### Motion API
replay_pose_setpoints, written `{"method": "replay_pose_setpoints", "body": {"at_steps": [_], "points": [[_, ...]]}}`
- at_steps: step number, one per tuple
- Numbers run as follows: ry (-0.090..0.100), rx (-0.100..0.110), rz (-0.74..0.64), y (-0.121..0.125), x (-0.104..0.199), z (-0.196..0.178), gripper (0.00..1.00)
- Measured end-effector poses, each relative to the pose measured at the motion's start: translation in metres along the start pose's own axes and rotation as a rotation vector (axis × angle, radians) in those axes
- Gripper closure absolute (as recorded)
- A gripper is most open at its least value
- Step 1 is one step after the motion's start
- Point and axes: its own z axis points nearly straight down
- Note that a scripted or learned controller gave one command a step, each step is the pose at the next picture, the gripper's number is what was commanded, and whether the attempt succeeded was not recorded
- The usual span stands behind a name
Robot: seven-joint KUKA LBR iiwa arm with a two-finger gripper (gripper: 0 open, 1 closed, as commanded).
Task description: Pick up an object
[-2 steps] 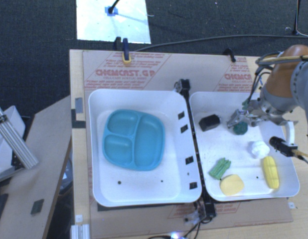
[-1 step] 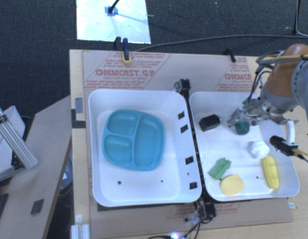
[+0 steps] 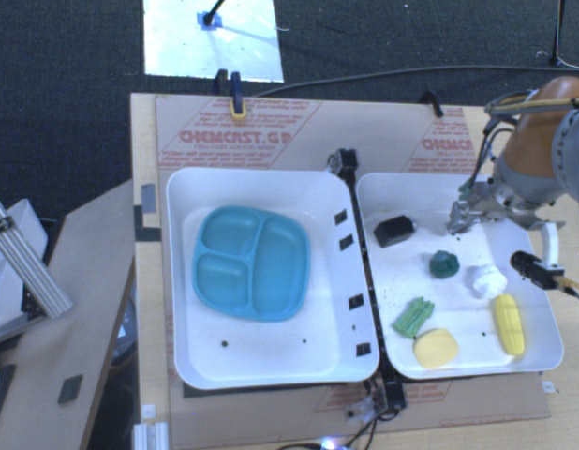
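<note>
The hand (image 3: pixel 461 216) hovered at the upper right of the frame over the right bin (image 3: pixel 552 345), gripping nothing; how wide it stood I could not tell. Nearest lay the black block (image 3: pixel 394 230), long axis tilted up-right, probably the easiest target given its clear surroundings.

Bright, even light falls from above onto my bench, and both white bins (image 3: pixel 271 364) glare close to washed out, their walls barely shaded. Shadows under the blue plate (image 3: pixel 252 262) and the small things on the right are faint and short. The far silver sheet (image 3: pixel 210 28) shines hard. The dark floor stays dim and grainy. Focus is soft overall; my wrist at the right edge blurs slightly.
</note>
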Motion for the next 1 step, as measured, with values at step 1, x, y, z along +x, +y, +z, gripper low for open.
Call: {"method": "replay_pose_setpoints", "body": {"at_steps": [1], "points": [[0.000,-0.001,0.003,0.0031,-0.0004,-0.0653,1.00]]}}
